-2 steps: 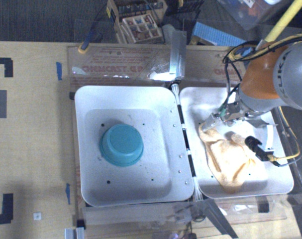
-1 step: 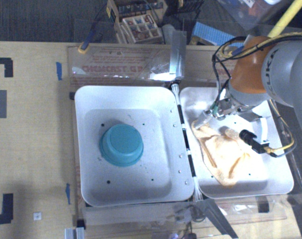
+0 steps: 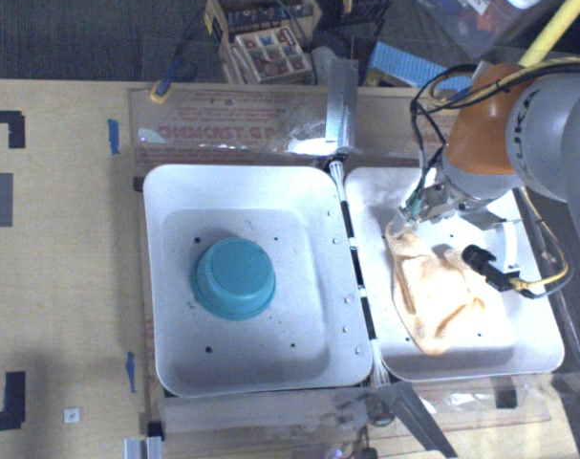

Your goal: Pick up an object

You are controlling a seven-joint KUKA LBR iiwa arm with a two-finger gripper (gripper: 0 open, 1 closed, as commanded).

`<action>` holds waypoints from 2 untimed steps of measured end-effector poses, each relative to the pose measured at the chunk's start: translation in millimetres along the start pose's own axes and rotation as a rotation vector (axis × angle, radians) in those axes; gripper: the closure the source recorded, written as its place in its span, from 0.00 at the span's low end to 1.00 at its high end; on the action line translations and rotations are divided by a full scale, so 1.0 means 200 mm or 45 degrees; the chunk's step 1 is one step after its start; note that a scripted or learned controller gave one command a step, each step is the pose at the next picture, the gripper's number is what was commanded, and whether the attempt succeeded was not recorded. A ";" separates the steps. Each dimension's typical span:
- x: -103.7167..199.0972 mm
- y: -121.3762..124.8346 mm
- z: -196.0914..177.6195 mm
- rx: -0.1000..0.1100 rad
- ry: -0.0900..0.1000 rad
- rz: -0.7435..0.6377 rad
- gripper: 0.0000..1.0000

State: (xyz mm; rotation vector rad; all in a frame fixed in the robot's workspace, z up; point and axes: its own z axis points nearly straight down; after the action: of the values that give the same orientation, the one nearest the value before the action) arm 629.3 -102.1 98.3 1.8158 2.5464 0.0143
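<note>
Nearest the camera, a blue bowl (image 3: pixel 234 277) is sitting upside down in the left bin (image 3: pixel 165 208). Beside it, in the right bin (image 3: pixel 543 352), a crumpled cream cloth (image 3: pixel 435 295) is lying. Farther back, the gripper (image 3: pixel 414 208) is hovering at the cloth's far corner; whether it is grasping anything, cannot tell.
</note>
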 end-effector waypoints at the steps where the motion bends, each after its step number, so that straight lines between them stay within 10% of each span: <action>1: 0.00 0.00 0.00 0.001 0.000 0.000 0.00; 2: 0.03 -0.44 0.04 0.008 0.003 -0.048 0.00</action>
State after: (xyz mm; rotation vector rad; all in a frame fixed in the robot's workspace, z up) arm 545.1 -125.4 88.8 1.7703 2.5845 0.0078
